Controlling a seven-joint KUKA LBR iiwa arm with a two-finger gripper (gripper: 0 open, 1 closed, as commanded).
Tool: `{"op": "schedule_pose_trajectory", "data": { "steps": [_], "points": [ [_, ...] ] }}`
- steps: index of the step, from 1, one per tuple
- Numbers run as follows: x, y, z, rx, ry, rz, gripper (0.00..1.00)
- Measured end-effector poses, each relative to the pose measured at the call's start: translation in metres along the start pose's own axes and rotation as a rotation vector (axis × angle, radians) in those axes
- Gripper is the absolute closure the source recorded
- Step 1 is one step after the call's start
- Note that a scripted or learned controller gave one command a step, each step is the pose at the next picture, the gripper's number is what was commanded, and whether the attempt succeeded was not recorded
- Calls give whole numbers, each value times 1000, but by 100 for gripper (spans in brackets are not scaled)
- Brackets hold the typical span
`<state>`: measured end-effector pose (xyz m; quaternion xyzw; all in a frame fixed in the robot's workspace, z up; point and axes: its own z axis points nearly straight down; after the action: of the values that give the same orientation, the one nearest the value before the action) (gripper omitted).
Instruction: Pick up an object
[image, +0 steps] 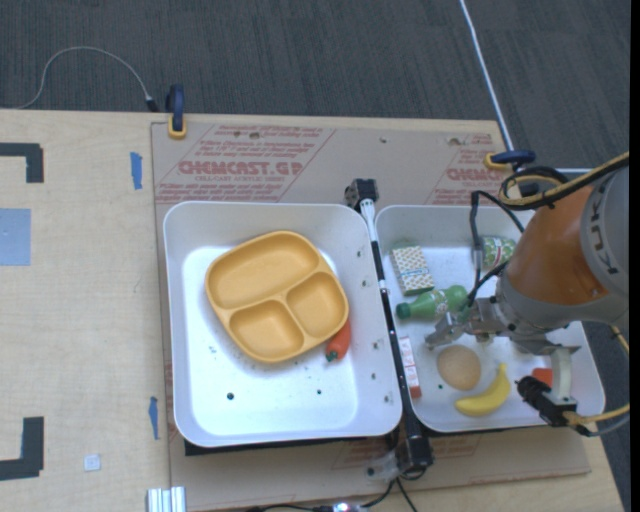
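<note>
Two shallow white bins sit side by side on a brown board in the middle of the frame. Left bin (190, 400), centre left, holds a yellow divided plate (276, 295) with a small orange-red carrot (339, 344) touching its lower right edge. Right bin (420, 412), centre right, holds the loose objects: a patterned packet (412, 268) near its upper left, a green bottle (432, 302) lying on its side below that, a tan round object (459, 368) lower down, and a yellow banana (484, 393) just beside it at the lower right.

From the right edge of the frame the grey and orange arm (560, 262) reaches over the right bin. Its gripper (455, 329) hangs low between the green bottle and the tan round object, close to both. Whether the fingers are spread or closed cannot be told, and nothing is visibly caught between them.

Judging by this, the step in hand is the approach and descent onto a target, most likely the bottle or the tan object. Next, the move calls for settling squarely over one item, closing on it without nudging its neighbours, then lifting straight up.
</note>
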<state>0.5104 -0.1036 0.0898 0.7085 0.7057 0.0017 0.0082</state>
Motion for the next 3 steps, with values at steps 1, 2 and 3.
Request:
{"op": "schedule_pose_trajectory", "data": {
  "steps": [1,2,3],
  "points": [
    [-3,3,-12,-11,-8,3,100],
    [51,-29,-96,12,10,-5,100],
    [50,-29,-96,13,9,-4,0]
  ]
}}
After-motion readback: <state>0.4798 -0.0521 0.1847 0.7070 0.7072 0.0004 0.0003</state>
